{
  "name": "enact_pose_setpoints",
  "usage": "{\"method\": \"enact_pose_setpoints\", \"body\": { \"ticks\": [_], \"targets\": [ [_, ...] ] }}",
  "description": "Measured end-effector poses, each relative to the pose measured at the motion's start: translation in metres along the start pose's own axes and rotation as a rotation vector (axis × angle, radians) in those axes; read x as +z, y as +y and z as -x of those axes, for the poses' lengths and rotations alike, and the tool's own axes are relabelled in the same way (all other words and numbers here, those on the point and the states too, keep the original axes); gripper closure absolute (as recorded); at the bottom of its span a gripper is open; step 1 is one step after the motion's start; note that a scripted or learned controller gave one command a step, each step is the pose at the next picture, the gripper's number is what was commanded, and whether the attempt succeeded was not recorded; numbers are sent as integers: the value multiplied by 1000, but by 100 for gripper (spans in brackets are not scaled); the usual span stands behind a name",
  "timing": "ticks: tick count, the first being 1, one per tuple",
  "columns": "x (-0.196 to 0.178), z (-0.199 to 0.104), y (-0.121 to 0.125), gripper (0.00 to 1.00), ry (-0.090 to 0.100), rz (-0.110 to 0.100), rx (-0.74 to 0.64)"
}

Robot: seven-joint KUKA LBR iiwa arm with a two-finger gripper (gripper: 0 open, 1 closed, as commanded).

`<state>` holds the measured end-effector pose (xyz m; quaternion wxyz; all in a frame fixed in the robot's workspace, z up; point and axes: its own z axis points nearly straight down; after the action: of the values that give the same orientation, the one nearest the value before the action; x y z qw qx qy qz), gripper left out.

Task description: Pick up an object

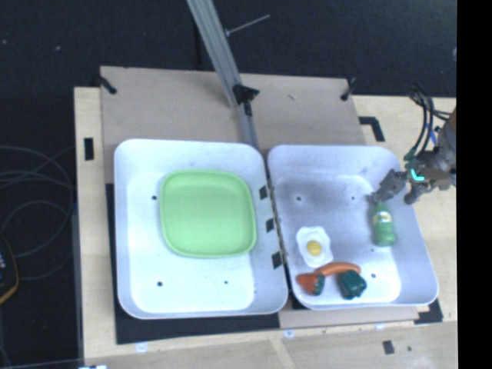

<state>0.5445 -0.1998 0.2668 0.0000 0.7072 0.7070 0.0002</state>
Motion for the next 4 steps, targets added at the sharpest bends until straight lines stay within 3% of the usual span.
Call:
{"method": "enact_pose_setpoints", "body": {
  "ticks": [1,4],
  "targets": [
    [0,0,0,0,0,0,0],
    [138,-1,-1,0,0,-3,0]
  ]
}}
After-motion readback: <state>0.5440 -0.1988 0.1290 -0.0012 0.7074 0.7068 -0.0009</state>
